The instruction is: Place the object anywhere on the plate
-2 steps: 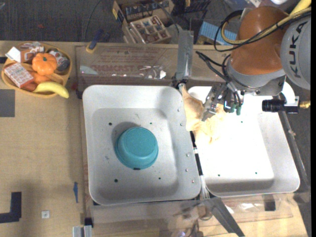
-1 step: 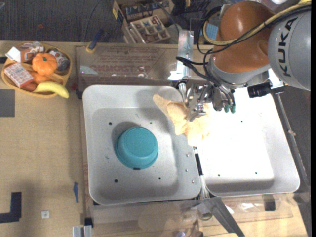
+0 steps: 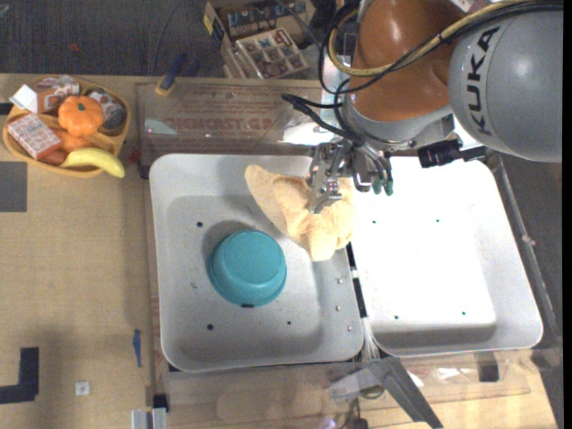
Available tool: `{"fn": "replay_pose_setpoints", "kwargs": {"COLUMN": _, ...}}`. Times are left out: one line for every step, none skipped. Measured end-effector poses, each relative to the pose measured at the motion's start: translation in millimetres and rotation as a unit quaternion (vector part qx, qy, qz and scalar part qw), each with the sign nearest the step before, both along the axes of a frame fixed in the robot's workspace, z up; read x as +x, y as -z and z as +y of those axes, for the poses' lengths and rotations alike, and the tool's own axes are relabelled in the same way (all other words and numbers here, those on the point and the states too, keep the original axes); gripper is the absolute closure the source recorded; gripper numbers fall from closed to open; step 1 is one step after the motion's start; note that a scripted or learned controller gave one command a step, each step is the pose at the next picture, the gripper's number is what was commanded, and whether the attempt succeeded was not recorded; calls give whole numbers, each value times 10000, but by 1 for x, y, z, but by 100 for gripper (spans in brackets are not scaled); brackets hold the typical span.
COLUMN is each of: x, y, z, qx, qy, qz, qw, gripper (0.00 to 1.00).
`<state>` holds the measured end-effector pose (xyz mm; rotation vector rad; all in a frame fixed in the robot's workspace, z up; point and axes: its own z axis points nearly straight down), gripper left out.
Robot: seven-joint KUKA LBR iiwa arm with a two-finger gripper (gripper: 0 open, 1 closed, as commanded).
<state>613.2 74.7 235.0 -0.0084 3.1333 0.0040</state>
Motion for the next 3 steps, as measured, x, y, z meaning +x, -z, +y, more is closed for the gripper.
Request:
{"fn": "replay_pose_setpoints", "kwargs": {"x": 4, "y": -6, "z": 47, "qx": 4, "qy": 12, "qz": 0, "qw": 10000, "gripper": 100}}
{"fn": "replay_pose_setpoints", "kwargs": {"x": 4, "y": 2, "z": 100, "qx": 5, "qy": 3, "qz": -1, "qw": 10000, "gripper": 100}}
{"fn": "replay_pose_setpoints", "kwargs": {"x": 4, "y": 1, "z": 99, "qx": 7, "qy": 4, "qz": -5, "qw": 10000, "gripper": 0}}
